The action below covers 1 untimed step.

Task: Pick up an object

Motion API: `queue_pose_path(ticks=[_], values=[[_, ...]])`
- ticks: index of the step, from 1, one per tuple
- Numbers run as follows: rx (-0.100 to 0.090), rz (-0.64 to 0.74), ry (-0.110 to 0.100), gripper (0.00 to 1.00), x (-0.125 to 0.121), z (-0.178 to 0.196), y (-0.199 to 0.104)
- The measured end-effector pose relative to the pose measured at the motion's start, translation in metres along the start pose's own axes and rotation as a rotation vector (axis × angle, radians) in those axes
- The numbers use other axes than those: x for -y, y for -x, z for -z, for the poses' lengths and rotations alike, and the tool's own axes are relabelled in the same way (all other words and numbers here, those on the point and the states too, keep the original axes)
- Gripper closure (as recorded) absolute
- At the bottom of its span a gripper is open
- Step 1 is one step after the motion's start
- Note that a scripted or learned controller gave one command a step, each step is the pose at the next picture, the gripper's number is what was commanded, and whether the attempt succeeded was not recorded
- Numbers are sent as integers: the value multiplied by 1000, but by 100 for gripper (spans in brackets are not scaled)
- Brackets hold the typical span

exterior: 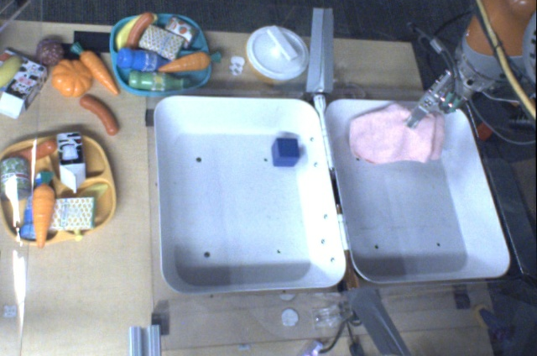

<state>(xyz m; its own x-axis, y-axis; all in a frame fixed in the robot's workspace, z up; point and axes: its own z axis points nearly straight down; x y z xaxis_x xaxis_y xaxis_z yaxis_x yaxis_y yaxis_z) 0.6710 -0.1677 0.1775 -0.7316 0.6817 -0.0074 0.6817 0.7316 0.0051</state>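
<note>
Pincer at upper right of frame, over right bin, tips touching top right edge of pink cloth; whether clenched or released, cannot tell (too small, blurred). Cloth lies crumpled in bin's upper part. Blue cube sits in left bin, upper right area, well apart from pincer.

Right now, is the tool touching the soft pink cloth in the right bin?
Touching. The camera view shows the tool tip pressed into the pink cloth's upper right edge, no gap between.

Toy food fills a blue bowl and yellow tray.
</note>
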Motion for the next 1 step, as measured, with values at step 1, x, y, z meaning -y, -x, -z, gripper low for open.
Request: queue_pose_path(ticks=[1], values=[[-3,-37,-2,100,-44,-2,-60]])
